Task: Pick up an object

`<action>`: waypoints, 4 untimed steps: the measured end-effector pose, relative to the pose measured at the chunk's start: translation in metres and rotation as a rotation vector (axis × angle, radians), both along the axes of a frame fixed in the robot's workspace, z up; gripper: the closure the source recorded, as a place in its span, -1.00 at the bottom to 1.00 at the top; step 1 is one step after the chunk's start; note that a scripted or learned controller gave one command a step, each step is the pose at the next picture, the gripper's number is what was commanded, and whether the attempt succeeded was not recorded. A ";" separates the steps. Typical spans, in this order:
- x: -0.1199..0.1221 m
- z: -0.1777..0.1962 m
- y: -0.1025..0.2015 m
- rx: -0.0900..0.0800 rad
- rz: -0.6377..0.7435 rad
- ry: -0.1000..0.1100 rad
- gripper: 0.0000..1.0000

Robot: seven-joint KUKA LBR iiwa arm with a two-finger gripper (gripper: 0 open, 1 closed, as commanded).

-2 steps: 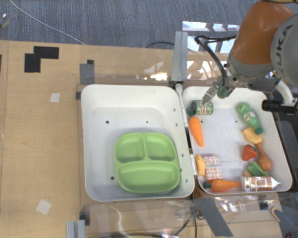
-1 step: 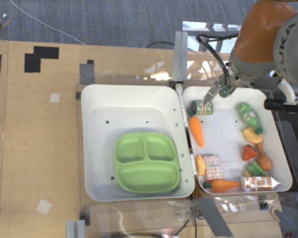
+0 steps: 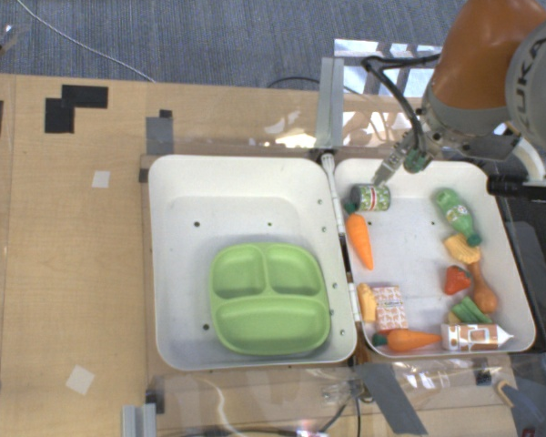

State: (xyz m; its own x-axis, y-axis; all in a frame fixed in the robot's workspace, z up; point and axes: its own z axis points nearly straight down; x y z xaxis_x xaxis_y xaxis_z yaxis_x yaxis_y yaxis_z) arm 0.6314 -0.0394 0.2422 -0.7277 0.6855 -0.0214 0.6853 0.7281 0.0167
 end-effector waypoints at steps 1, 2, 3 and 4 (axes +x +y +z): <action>0.002 0.013 0.001 -0.001 0.009 -0.008 1.00; 0.033 0.022 0.046 0.006 -0.118 0.017 1.00; 0.035 0.035 0.046 0.004 -0.112 0.008 1.00; -0.030 0.017 0.071 0.007 -0.191 0.022 1.00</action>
